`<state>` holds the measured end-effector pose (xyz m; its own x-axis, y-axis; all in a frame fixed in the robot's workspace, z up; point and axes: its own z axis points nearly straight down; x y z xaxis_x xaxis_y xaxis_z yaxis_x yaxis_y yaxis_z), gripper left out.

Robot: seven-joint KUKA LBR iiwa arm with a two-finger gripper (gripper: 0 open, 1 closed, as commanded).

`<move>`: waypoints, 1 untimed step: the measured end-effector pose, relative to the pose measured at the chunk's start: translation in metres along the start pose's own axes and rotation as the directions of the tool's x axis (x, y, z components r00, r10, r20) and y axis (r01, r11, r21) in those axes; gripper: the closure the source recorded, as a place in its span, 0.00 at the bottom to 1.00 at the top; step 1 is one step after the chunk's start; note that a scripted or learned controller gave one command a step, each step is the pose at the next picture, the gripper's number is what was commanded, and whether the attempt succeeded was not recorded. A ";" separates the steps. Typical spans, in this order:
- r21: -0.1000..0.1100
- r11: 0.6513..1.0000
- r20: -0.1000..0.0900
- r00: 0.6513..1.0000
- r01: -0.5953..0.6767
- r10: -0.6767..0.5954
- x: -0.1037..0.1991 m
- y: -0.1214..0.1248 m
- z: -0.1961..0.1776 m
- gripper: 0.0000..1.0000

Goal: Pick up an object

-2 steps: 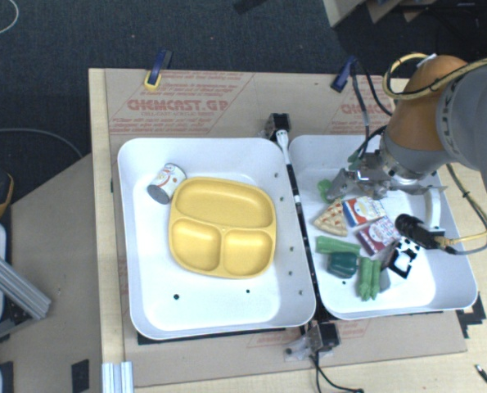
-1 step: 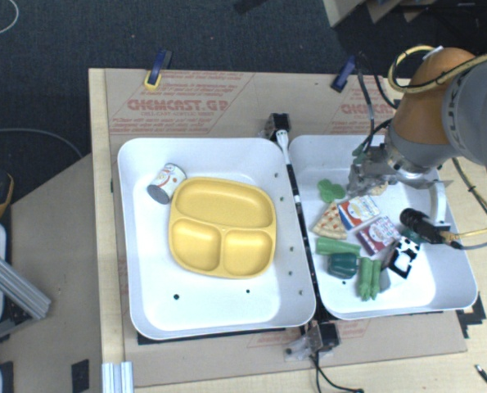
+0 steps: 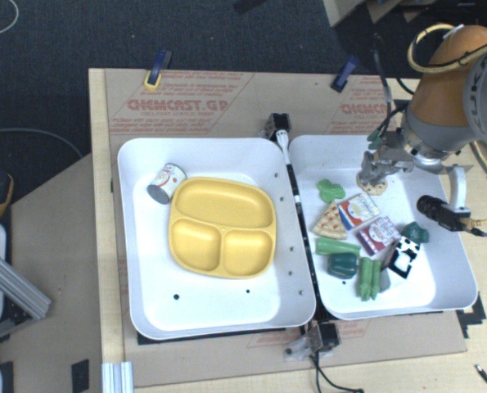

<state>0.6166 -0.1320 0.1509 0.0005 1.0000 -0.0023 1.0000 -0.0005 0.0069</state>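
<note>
- Nearest the camera, the front edge of the worktop (image 3: 227, 359) carries two white bins side by side; the left bin (image 3: 145, 293) holds a yellow divided tray (image 3: 223, 226), with a small can (image 3: 165, 182) lying on its side just beyond the tray's far left corner.
- The right bin (image 3: 448, 289) holds a tight cluster of toy items: green bean-like pieces (image 3: 369, 277) at the near end, a dark teal block (image 3: 341, 264), a black-and-white tag (image 3: 403, 257), two small printed packets (image 3: 367, 222), and a pizza-slice toy (image 3: 331, 220).
- Because these pieces touch or overlap, a grasp there risks lifting none cleanly; the isolated items farther back are judged the easier targets.
- A green leaf-shaped piece (image 3: 331, 191) lies apart from the cluster, on the far left of the right bin.
- At the far side of the right bin, the end effector (image 3: 374, 178) stands low over a small round tan piece, perhaps a cookie (image 3: 376, 187); whether its fingers are apart or closed cannot be told from this angle.
- For a sound pick, the descent should be vertical and centred on that piece, with closure only once the fingers straddle it, then a straight lift clear of the bin wall.
</note>
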 end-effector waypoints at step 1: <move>-0.002 1.000 0.001 1.000 0.001 -0.001 -0.006 0.008 -0.061 1.00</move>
<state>0.6241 -0.1379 0.2122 -0.0005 1.0000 -0.0029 1.0000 0.0006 0.0093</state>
